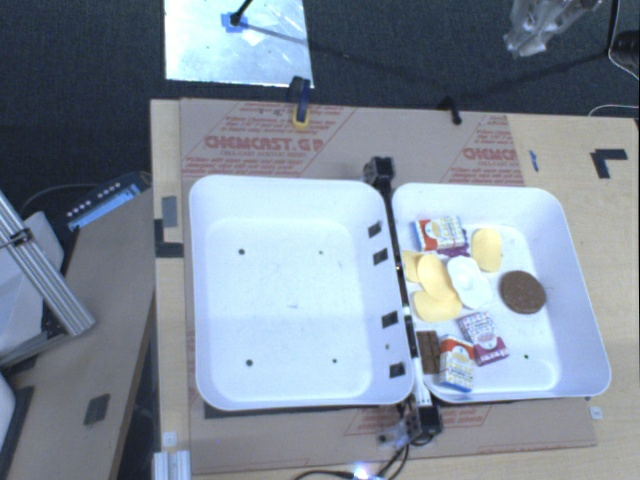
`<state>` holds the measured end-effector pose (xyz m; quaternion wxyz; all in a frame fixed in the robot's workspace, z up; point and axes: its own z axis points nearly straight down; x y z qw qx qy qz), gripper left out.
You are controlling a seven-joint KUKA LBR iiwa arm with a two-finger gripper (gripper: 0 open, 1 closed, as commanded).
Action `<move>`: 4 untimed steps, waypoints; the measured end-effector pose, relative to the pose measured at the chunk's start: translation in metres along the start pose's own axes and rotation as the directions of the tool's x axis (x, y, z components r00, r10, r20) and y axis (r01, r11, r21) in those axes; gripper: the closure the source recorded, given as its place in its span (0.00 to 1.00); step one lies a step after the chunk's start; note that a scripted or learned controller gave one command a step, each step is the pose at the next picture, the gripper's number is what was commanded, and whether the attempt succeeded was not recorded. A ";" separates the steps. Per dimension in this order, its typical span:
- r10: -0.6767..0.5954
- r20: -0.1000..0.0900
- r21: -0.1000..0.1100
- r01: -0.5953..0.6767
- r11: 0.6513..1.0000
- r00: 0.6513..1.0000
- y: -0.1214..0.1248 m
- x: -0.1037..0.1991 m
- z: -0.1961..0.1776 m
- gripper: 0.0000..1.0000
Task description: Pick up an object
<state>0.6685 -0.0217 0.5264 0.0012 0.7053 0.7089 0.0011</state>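
Observation:
The right bin (570,268) holds a cluster of small items. A red, white and blue snack packet (440,233) lies at its back left. Yellow pieces (432,286) and another yellow piece (487,249) surround a white round item (470,281). A brown round biscuit (522,292) lies to their right. Nearer the front are a red and white packet (480,334), a brown bar (428,350) and a small packet (458,370). My gripper (533,20) hangs high at the view's top right, well behind the right bin and apart from every item.
The left bin (280,288) sits beside the right one, joined by a black hinge strip (393,268). Both rest on a cardboard sheet (270,140). A shiny metal plate (235,26) lies on the dark floor behind. A grey frame (40,278) stands at far left.

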 end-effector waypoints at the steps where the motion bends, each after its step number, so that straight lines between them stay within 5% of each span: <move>1: 0.001 0.000 -0.001 -0.001 1.000 1.000 0.000 0.012 -0.009 1.00; 4: 0.001 0.000 -0.001 -0.001 1.000 1.000 0.000 0.056 0.002 1.00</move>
